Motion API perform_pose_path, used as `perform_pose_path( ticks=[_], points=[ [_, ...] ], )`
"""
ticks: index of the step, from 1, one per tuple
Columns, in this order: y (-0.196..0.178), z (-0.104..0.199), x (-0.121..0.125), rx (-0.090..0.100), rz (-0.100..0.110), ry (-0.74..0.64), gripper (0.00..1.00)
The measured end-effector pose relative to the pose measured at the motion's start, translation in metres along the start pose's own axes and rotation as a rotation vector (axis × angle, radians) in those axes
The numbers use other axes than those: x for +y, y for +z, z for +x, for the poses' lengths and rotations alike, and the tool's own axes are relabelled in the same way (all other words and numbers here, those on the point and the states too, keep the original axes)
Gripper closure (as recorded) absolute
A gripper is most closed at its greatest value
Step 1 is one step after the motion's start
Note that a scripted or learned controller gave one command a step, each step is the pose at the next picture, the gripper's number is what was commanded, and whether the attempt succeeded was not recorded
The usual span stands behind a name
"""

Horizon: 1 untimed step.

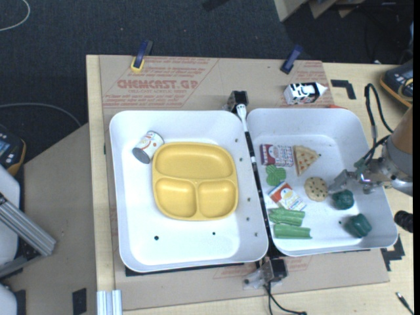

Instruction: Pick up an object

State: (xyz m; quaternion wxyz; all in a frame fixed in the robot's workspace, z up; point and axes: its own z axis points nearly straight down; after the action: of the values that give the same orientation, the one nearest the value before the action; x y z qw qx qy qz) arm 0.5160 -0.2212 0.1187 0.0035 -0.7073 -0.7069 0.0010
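Dark green rounded toy vegetable [342, 200] is lying in the right white shallow bin [354, 125], just right of the round tan cookie [315, 188]. Grey pincer [346, 180] is hovering directly above that vegetable; whether it is open or closed cannot be told. Second dark green piece [358, 226] is lying near the cookie, lower right. Yellow divided plastic plate [195, 179] is sitting well left of the cookie.

A robotics lab: clamped cardboard-topped bench [164, 77], trailing cables [371, 110], and toy food in white bins [341, 120].
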Motion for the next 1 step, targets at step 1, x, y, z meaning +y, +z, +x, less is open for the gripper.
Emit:
perform_pose_path(
  ticks=[1],
  points=[
    [0.0326, 0.0035, 0.0025, 0.006, -0.005, -0.003, 0.0]
  ],
)
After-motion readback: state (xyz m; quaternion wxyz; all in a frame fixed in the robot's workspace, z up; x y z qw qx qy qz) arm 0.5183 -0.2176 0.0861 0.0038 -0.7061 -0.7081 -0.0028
